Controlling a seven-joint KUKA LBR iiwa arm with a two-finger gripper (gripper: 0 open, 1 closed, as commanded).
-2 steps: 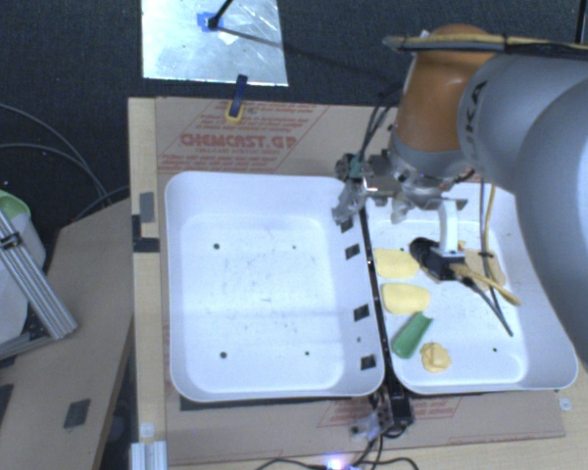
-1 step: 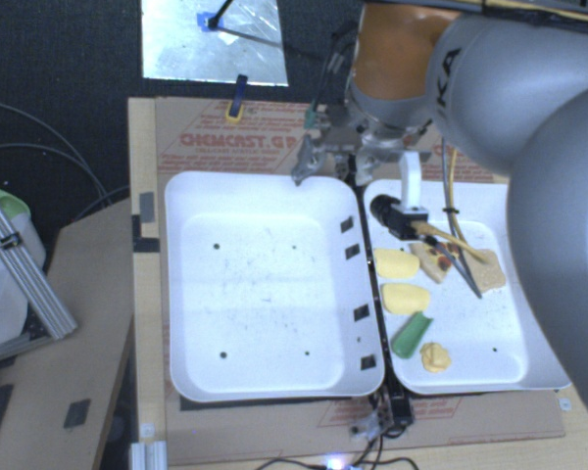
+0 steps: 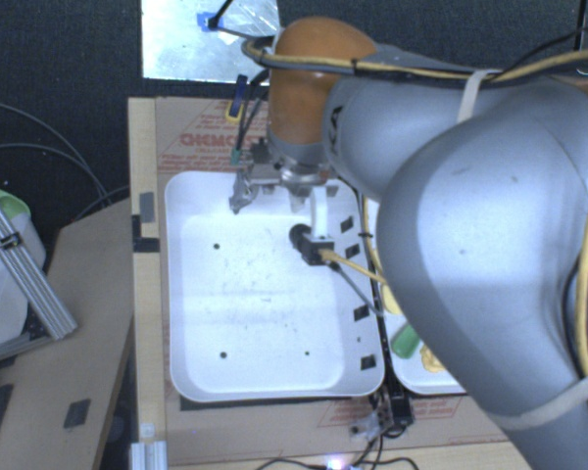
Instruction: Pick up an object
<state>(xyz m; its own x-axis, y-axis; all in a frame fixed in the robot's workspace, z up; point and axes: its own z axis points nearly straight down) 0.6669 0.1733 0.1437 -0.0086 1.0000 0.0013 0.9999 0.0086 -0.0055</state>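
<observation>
I've got the pincer [image 3: 243,202] low at the far-left corner of the left bin [image 3: 201,360], and I can't tell whether it's clenched or released. The only candidates I spot, a green object [image 3: 405,340] and something yellow [image 3: 430,361], lie in the right bin (well apart, toward the near right). The arm [image 3: 490,233] hides most of that bin.

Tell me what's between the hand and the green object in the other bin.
In the camera view, the arm's grey bulk and bin walls lie between the hand and the green object.
</observation>
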